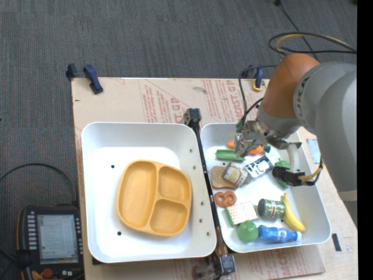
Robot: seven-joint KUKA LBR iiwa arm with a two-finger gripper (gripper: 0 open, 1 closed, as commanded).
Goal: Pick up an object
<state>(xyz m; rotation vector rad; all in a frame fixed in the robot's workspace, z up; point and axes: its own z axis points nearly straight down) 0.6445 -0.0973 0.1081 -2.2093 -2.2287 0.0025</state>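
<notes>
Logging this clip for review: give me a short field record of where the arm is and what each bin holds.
arm: reaches in from the right, gripper low over the right bin's far end
left bin: yellow divided plate
right bin: banana, green can, blue bottle, green apple, pretzel, other small items
grasp: cannot tell
bench: brown board under both bins

gripper (249, 143): fingers masked by the wrist; open or shut cannot be told
orange object (254, 151): largely covered by the gripper; kind cannot be told
arm (326, 109): cut off at the right
teach pendant (51, 238): cropped at the bottom edge
</notes>
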